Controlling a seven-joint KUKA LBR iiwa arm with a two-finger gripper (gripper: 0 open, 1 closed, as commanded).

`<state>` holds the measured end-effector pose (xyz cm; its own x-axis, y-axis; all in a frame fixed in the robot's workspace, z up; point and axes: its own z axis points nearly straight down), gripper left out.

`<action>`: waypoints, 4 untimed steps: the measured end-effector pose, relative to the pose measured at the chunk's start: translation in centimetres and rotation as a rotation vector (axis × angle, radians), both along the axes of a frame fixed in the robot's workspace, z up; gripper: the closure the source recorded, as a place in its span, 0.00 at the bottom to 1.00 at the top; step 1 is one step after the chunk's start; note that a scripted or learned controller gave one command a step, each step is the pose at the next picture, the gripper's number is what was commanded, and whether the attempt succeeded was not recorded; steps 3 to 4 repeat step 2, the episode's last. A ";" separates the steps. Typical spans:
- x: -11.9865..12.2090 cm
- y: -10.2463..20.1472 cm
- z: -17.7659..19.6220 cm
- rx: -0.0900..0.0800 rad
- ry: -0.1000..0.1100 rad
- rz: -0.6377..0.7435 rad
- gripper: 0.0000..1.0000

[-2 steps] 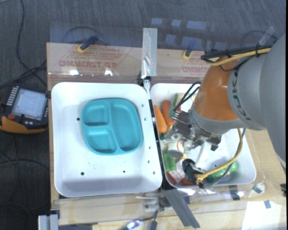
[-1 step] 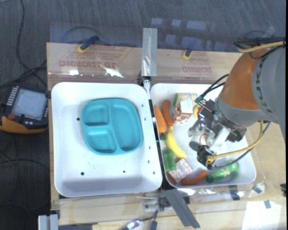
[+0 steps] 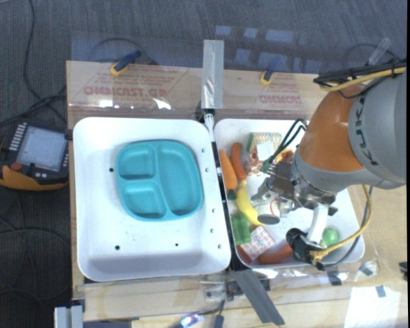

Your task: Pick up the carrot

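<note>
Gripper (image 3: 273,197) hangs low over the middle of the right bin (image 3: 348,251); whether its grasp is released or clenched cannot be told. Left bin (image 3: 89,251) carries a blue divided tray (image 3: 158,178). Carrot (image 3: 227,169) lies along the right bin's left wall, above a banana (image 3: 246,207). Best approach: shift toward that wall and straddle the carrot's length cleanly.

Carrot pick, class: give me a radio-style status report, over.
Gripper low in right bin, grip state unclear. Carrot by the left wall, not held. Banana and sausage crowd it.
</note>
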<state>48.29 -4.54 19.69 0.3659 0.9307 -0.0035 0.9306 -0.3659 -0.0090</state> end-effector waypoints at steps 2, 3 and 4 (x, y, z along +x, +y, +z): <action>8.9 2.3 0.5 -0.004 -0.001 -0.203 1.00; 8.9 2.3 0.5 -0.004 -0.001 -0.203 1.00; 8.9 2.3 0.5 -0.004 -0.001 -0.203 1.00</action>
